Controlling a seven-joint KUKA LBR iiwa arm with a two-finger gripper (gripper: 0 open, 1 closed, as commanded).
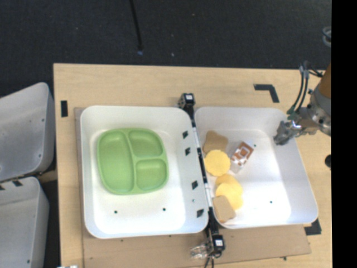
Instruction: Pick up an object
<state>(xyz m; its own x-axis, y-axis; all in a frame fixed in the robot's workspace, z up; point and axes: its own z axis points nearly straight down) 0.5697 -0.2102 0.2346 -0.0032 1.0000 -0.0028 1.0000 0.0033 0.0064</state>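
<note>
The right bin (284, 205) holds several small things along its left side: a tan cookie-like piece (215, 142), a yellow disc (217, 163), a second yellow disc (229, 192), a tan block (224, 209) and a small clear packet with a brown label (242, 153). My gripper (283, 132) hangs over the bin's upper right corner, well to the right of these things. Nothing shows between its fingers.
The left bin (95, 216) carries a green divided plate (133, 161). A black clamp strip (196, 166) runs between the two bins. The wooden bench (167, 82) surrounds both bins, and white chairs (22, 133) stand at the far left.
</note>
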